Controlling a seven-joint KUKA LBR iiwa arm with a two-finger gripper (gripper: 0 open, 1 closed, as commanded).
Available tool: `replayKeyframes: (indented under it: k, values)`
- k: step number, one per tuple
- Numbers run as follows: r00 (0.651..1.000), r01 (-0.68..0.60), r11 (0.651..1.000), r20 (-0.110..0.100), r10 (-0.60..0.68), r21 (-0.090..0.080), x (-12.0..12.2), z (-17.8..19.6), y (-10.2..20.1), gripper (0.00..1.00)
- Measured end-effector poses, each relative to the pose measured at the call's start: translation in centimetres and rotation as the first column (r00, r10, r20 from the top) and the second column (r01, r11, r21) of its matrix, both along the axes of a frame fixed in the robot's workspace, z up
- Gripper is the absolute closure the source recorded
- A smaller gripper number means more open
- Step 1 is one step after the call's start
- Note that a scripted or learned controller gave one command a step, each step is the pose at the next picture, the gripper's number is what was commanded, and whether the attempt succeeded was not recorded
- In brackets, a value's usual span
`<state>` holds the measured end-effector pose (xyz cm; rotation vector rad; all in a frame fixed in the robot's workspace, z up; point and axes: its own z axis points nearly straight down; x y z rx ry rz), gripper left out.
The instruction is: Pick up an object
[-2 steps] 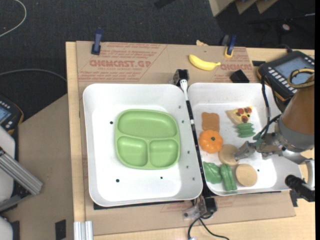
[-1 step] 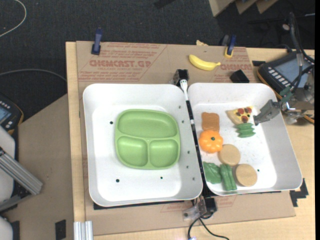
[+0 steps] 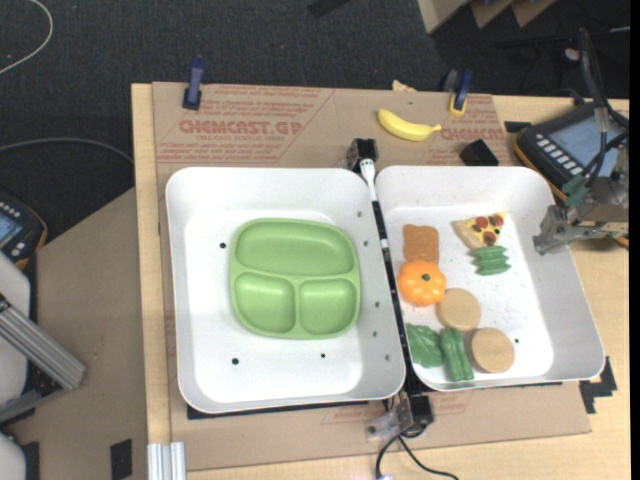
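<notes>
1. The right bin [image 3: 520, 193] holds the toy food, clustered toward its left wall: an orange pumpkin [image 3: 422, 282] at the middle of that side.
2. A brown waffle [image 3: 421, 242] lies just above the pumpkin; two tan discs [image 3: 460, 309] and green pieces [image 3: 443, 350] lie below it.
3. A pizza slice [image 3: 480, 229] sits toward the bin's upper right.
4. The bin's right half is bare floor.
5. The pincer [image 3: 556, 230] hovers at the bin's right rim; I cannot tell its state.
6. The left bin [image 3: 195, 298] carries a green divided plate [image 3: 295, 276].

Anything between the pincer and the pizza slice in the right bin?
Nothing visible does. The pincer sits at the right bin's right rim, and bare white floor separates it from the pizza slice. The green piece lies below that line.
</notes>
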<state>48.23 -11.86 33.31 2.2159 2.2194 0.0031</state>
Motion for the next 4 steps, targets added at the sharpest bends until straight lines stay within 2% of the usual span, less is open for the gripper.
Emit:
replayKeyframes:
  k: [1, 2, 3, 4]
  values:
    - [1.0, 0.007, 1.0, -0.01, -0.007, 0.002, -0.4, -6.9, -6.8, 1.0]
    - [1.0, 0.003, 1.0, -0.01, -0.003, 0.003, 4.5, -15.7, -10.7, 1.0]
    - [1.0, -0.004, 1.0, 0.015, 0.004, -0.004, 3.4, 4.2, -6.5, 1.0]
    - [1.0, 0.007, 1.0, -0.011, -0.007, 0.004, -0.5, -3.6, -10.6, 1.0]
